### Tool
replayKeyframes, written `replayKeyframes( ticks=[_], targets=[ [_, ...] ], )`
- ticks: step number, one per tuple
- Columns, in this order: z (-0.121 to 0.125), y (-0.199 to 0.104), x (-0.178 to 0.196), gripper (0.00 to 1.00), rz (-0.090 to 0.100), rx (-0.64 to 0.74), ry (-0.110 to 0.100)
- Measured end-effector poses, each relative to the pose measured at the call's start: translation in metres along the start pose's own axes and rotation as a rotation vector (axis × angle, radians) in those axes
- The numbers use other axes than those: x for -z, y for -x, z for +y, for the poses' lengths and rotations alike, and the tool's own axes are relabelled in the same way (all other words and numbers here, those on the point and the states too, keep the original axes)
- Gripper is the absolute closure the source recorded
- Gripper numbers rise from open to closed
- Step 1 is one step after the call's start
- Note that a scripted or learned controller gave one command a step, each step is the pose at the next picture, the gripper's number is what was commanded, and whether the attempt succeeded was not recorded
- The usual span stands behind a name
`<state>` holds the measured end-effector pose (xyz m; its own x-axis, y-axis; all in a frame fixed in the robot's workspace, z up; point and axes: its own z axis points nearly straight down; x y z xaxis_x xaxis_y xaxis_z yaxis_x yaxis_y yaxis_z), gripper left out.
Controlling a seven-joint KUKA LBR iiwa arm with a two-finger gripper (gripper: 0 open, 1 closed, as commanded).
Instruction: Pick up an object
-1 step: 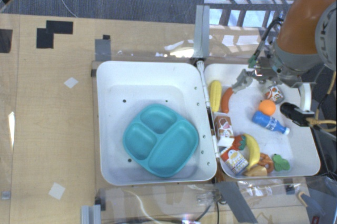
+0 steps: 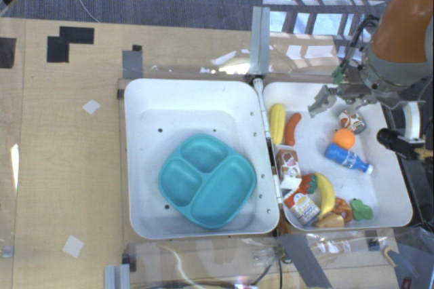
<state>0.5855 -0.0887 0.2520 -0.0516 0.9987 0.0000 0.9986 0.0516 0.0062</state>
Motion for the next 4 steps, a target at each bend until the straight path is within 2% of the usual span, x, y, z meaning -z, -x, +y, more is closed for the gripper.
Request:
replayKeyframes(
  ticks=[1, 2, 3, 4],
  targets=[
    [-0.039, 0.035, -0.136, 0.00, -0.001, 0.283, 0.001],
    [-0.076, 0.046, -0.161, 0.00, -0.004, 0.382, 0.011],
    [-0.073, 0.046, -0.149, 1.00, -0.009, 0.382, 0.020],
    [-0.049, 0.010, -0.161, 1.00, -0.004, -0.034, 0.009]
  ],
)
